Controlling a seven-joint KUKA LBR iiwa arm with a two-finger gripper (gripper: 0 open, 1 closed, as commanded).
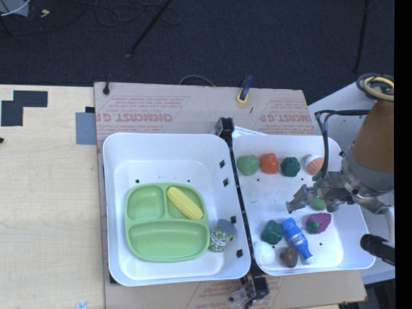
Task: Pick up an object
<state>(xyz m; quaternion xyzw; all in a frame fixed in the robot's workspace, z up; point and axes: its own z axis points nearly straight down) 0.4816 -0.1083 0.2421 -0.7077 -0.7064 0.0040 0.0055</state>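
At the right bin's (335, 253) three o'clock side the gripper (315, 198) hovers over a small green toy (318, 204), fingers' spread unreadable; light, rounded, likely slippery, best pinched across its middle.

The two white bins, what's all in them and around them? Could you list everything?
bins: 2, white, side by side; left bin, right bin
divided plate: 1, light green, left bin
corn cob: 1, yellow, plate's upper right compartment
crumpled lump: 1, grey-green, beside the plate's right edge
round lumps: 4 in a row, right bin's far side: green, orange-red, dark green, peach and white
bottle: 1, blue
teal lump: 1, left of the bottle
brown lump: 1, near edge
magenta lump: 1
small green piece: 1, by the tool
clamp: 1, blue and yellow, board's far edge
arm: 1, grey and orange, from the right
tool: 1, over right bin
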